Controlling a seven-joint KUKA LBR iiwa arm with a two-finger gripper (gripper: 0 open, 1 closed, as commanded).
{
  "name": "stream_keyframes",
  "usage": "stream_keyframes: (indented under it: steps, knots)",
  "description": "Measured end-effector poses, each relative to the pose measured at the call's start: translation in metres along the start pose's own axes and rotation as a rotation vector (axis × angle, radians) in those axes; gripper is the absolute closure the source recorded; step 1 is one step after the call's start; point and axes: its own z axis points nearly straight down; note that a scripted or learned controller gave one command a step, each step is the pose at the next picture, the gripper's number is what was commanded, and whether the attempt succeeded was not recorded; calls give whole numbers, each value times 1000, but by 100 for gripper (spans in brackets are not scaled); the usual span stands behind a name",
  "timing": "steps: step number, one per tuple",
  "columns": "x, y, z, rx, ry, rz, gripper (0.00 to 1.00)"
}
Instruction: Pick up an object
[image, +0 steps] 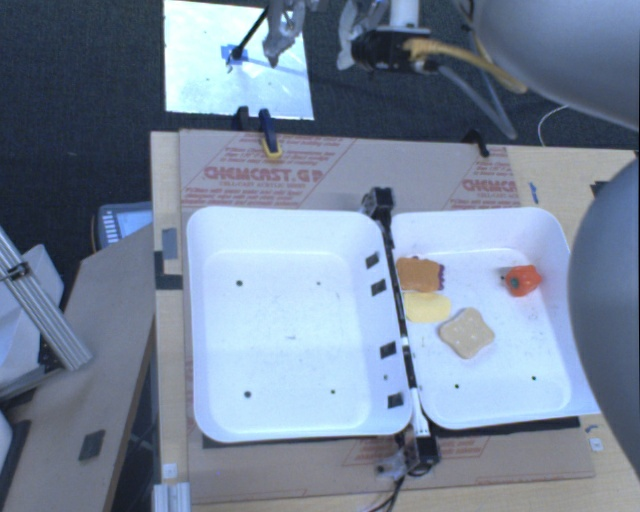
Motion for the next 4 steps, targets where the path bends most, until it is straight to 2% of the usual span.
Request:
stream_keyframes:
  steps: [1,2,3,4]
  knots:
    - [1,0,-12,-2,1,-4,100]
    - [1,0,-11,-2,1,-5,0]
    - [1,0,-23,-4,2,-9,100]
    - [1,0,-22,-4,2,-10,0]
